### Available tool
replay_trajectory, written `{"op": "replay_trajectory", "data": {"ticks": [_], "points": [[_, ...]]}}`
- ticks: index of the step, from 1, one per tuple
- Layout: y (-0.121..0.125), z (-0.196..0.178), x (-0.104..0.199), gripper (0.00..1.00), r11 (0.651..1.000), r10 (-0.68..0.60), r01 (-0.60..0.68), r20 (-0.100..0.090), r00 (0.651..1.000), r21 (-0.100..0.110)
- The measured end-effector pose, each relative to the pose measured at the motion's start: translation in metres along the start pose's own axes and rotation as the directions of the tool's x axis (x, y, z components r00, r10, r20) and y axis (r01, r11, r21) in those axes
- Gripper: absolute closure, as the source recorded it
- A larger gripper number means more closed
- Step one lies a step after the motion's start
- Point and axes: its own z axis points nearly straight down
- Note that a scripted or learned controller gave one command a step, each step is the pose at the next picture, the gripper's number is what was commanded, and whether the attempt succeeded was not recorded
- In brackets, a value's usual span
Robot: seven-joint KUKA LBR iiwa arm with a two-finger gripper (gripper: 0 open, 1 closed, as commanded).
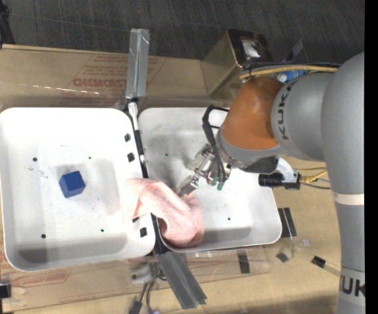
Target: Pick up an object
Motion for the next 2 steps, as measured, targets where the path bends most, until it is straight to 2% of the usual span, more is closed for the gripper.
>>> {"op": "replay_trajectory", "data": {"ticks": [1,2], "points": [[0.017,-0.016,-0.019,0.0,0.942,0.337,-0.337,0.0,0.942,0.002],[0.012,0.001,-0.033,0.0,0.872,0.489,-0.489,0.0,0.872,0.002]]}}
